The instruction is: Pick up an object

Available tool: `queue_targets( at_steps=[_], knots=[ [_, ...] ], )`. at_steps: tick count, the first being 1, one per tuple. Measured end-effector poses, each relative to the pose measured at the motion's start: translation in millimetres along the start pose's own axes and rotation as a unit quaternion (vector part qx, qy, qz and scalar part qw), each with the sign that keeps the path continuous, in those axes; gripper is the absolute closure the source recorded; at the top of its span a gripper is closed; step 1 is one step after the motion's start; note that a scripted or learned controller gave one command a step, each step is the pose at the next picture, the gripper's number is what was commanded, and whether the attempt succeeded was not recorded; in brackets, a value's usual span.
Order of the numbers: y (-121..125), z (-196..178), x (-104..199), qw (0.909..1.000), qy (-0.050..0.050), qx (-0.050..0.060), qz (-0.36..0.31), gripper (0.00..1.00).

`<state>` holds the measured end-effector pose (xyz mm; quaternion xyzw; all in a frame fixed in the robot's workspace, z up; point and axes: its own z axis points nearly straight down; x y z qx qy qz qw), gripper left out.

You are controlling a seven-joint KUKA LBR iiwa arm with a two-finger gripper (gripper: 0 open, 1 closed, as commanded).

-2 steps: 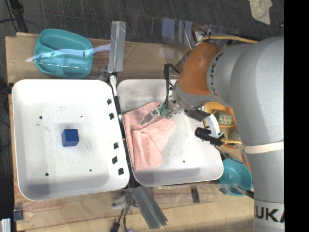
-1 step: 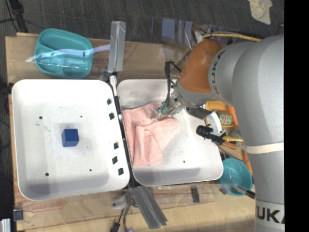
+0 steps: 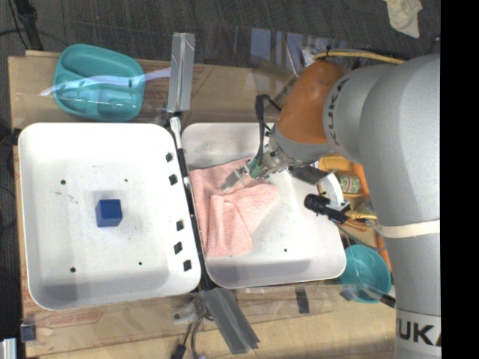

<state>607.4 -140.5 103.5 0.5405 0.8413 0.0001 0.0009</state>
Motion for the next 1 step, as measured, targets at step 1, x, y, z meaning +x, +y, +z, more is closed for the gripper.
queue_targets(
  at_steps=[1],
  knots=[
    [38.3, 11.0, 4.8, 1.0000, 0.000, 0.001, -0.001, 0.00]
  ],
)
